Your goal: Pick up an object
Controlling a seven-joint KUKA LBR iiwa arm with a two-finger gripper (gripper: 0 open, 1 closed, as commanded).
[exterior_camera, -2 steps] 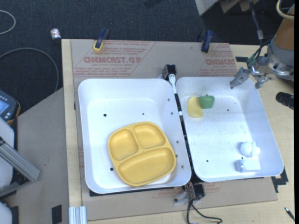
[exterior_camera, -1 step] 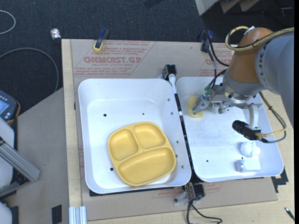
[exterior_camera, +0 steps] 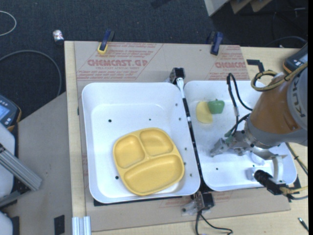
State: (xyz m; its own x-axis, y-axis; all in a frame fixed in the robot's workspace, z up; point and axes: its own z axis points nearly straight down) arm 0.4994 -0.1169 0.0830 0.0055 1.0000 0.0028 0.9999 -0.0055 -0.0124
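Pincer (exterior_camera: 215, 151) low in the right bin (exterior_camera: 230, 180); whether it's spread, I cannot tell; best to shift up-frame over the yellow-green object (exterior_camera: 209, 109), then descend squarely.

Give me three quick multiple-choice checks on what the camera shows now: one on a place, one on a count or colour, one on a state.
1. Where does the yellow divided tray lie?
A. in the left bin
B. in the right bin
C. on the floor

2. How many compartments does the tray have?
A. two
B. three
C. five

3. How does the green and yellow object stand to the hand?
A. gripped in it
B. lying apart from it
C. lifted above the bins

Answers:
1 A: it rests inside the left bin.
2 B: two small sections and one large one.
3 B: it lies at the far end of the right bin, clear of the hand.
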